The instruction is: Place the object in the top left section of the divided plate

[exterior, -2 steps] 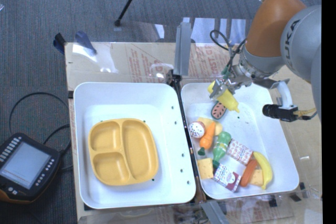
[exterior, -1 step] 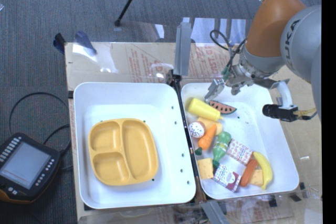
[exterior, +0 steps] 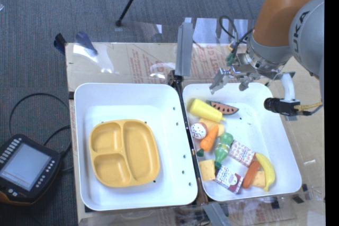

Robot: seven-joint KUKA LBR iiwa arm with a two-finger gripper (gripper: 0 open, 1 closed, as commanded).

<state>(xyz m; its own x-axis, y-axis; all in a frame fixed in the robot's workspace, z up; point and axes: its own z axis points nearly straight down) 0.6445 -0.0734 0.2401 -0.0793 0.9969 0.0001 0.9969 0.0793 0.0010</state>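
Gripper (exterior: 231,80) hovers over the upper edge of the right bin (exterior: 280,129), fingers spread, pinching nothing. Divided plate (exterior: 124,152) lies in the left bin (exterior: 85,114), long axis running frame upper-left to lower-right. Toy foods (exterior: 228,151) clustered in the right bin.

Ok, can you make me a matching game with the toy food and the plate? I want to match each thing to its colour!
Things:
1. divided plate
2. banana
3. carrot
4. watermelon slice

Colours:
A. orange
B. red with a dark rind
C. mustard yellow, in the left bin
D. bright yellow, by the right bin's lower right corner

Pairs: 1-C, 2-D, 3-A, 4-B
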